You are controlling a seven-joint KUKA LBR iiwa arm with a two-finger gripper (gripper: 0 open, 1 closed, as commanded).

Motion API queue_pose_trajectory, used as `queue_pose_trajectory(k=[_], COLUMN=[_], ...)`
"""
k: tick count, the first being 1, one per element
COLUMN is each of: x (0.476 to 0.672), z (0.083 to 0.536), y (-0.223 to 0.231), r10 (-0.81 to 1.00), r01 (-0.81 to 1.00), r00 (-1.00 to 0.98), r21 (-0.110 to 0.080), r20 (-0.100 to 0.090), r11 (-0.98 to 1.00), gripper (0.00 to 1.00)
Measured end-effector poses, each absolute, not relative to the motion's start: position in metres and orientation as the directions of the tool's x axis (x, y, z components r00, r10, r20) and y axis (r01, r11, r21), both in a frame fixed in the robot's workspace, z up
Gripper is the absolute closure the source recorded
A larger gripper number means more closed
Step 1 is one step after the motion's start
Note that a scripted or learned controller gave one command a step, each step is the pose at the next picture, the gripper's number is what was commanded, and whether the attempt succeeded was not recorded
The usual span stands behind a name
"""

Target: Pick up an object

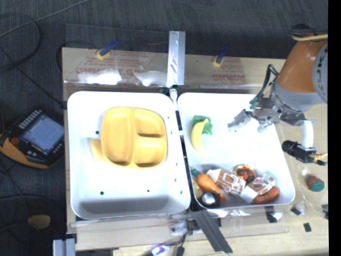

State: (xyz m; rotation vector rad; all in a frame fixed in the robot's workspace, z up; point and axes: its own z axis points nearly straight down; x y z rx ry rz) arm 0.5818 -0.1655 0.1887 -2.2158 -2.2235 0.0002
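My gripper [249, 122] hangs over the upper right part of the right bin [234, 103], open, with nothing between its fingers. A yellow banana [197, 135] with a green piece [204, 122] behind it lies to the gripper's left, near the bin's left wall. Along the bin's front edge is a pile: an orange carrot [205, 184], white and brown packets [230, 181], a round pizza-like toy [244, 170], a red sausage [267, 195] and a dark round item [209, 199]. The gripper is well above this pile and apart from it.
The left bin [80, 196] holds a yellow divided tray [133, 136]. A metal divider [176, 52] stands between the bins at the back. A small teal and red object [315, 183] lies on the bench at the right. A handheld device [38, 136] lies on the floor at the left.
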Motion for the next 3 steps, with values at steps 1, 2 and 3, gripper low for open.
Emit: queue_pose_trajectory(k=[1,2,3], x=[0.625,0.671,0.672], z=[0.089,0.088,0.100], y=[-0.116,-0.099,-0.100], r10=[0.991,0.990,0.990], r01=[0.991,0.990,0.990], r00=[-0.137,-0.140,-0.141], r21=[0.010,0.008,0.009], r20=[-0.005,-0.004,-0.008], r11=[0.137,0.140,0.141], gripper=[0.00,0.00,1.00])
